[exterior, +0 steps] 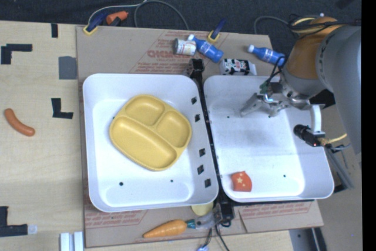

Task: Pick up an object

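the gripper [258, 106] sits in the upper middle of the right bin [258, 185], hung from the grey arm [341, 67] that enters from the right of the frame. its fingers [249, 109] are spread apart, with bare white bin floor between them; nothing is held.

the only loose thing in that bin is a small red-orange object [241, 181] at the lower middle, close to the bin's front wall and well apart from the gripper. this is the likeliest target, in my judgement.

the left bin [97, 185] holds a yellow divided tray [151, 131], tilted in plan and lying near its centre. outside the bins: blue-and-white bottles [202, 48] at the upper centre, a sausage [19, 122] at the far left, a carrot [165, 228] at the bottom centre.

risks noted, as judgement only:
- the tool stands over empty floor. closing here would catch nothing; a long traverse toward the lower part of the frame is needed first.
- the red-orange object lies near the front wall. a descent that lands too far forward may strike the rim, or one finger may ride the wall and push the object aside.
- the object looks small and lumpy; a grasp off its centre could squeeze it out sideways.
- the yellow tray is broad and flat, a poor fit for two fingers, should the program choose it instead.
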Controlling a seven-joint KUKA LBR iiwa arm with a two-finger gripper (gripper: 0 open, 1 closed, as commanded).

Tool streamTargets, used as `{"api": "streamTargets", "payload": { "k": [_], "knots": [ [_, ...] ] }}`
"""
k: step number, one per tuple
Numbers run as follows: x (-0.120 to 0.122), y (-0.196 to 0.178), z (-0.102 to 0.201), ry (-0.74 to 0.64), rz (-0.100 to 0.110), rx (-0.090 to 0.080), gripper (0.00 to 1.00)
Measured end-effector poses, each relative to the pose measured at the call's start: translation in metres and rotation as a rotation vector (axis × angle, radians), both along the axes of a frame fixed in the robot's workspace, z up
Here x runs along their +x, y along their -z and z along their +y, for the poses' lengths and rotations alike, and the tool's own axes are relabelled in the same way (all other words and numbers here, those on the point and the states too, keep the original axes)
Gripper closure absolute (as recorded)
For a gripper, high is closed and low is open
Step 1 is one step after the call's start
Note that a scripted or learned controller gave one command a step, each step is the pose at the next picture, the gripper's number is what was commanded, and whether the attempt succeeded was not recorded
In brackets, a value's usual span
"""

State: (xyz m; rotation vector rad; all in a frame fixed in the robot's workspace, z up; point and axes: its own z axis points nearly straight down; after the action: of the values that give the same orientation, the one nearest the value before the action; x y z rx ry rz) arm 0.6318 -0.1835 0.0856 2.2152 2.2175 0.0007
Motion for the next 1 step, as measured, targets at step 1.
{"api": "streamTargets", "payload": {
  "k": [1],
  "knots": [
    [-0.0175, -0.0013, 0.0592, -0.004, 0.001, 0.002, 0.00]
  ]
}}
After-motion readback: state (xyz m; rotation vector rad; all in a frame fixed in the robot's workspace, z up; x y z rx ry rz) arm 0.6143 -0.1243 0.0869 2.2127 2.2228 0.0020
